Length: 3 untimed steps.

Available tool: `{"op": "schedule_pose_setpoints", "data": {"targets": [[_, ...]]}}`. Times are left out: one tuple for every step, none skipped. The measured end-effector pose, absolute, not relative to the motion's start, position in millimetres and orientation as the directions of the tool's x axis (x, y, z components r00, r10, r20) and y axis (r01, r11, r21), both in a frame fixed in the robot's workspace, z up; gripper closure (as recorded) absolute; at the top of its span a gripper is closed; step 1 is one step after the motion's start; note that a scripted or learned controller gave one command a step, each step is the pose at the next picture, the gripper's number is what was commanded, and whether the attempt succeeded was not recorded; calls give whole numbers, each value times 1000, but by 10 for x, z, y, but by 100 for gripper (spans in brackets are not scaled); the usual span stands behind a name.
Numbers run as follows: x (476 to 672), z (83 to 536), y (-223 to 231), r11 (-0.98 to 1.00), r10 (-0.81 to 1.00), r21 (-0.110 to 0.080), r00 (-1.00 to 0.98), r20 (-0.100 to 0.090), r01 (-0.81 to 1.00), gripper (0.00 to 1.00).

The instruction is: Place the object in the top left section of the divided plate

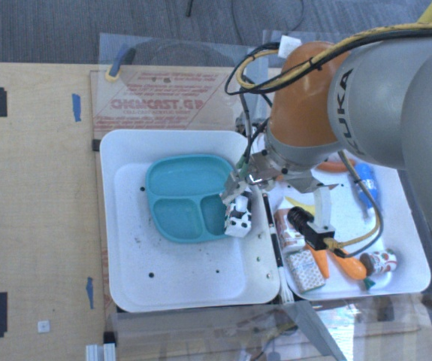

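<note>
— Gripper (238, 198) is down low in the left bin (125, 277), right at the right-hand rim of the teal divided plate (185, 194). Open or closed, I can't tell from where I stand; the wrist is in the way.

— And the object?

— Small white thing with black spots (238, 221), directly beneath the gripper, so close they seem to touch. It sits at the plate's right edge, by the lower right compartment, between the plate and the bin's right wall. Whether it's actually gripped, I can't say.

— What's around it?

— The arm (313, 104), orange band and all, looms over the wall between the bins and covers part of the right bin (415, 273). In that bin I see an orange carrot-shaped piece (343, 263), a blue pen-like thing (366, 186), a speckled rectangular block (306, 270) and a little white-and-red figure (382, 261), all well apart from the plate.

— Any writing?

— "KUKA" runs along the grey casing. Behind the bins lies a clear sheet (163, 100) with red print that looks like "CHEMCAST"; the smaller lines are too fine to read. Blue tape strips (77, 107) are stuck on the wooden bench (35, 201).
</note>
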State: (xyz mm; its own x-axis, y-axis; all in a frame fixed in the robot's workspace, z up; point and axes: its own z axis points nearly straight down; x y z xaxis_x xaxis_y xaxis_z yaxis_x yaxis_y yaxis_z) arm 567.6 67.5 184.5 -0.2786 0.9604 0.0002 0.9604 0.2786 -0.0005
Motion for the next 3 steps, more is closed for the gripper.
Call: {"op": "schedule_pose_setpoints", "data": {"targets": [[5676,1845,675,279,960,0,-279,0,960,0],[5192,2199,86,421,907,-1,-421,1,907,0],[4796,2481,392,563,827,-1,-563,1,827,0]]}}
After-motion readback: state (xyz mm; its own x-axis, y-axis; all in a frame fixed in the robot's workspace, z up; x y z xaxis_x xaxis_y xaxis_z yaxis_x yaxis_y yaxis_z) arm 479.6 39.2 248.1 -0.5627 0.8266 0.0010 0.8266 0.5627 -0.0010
